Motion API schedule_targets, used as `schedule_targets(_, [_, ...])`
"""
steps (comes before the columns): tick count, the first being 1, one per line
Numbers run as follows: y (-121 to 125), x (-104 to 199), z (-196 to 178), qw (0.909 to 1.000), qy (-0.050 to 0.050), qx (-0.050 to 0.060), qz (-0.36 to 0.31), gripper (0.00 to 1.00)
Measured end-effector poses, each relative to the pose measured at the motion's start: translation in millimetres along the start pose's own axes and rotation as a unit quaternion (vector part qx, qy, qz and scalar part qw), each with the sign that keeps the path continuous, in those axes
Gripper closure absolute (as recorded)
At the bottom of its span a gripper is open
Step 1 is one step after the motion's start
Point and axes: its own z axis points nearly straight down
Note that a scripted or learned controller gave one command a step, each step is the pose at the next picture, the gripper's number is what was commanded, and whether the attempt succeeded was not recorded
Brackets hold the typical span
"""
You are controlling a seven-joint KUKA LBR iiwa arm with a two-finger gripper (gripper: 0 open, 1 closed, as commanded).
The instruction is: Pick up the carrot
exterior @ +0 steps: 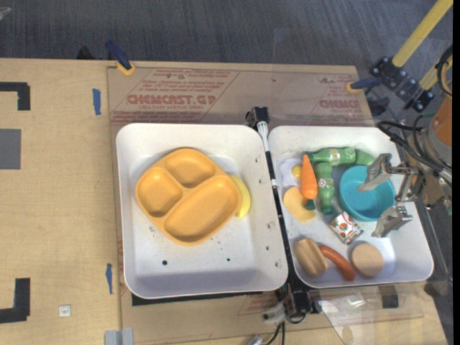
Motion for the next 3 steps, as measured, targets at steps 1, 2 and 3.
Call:
schedule_targets(1, [76.0,9.4,88.6,0.9996,0.007,-0.003,0.028,0.00])
schedule_targets(2, [158.2,-55.1,91.8,0.9970,0.000,-0.003,0.078,0.00])
schedule_targets(3, [113.3,-90.9,21.5,0.9955,-0.005,0.000,-0.095,0.00])
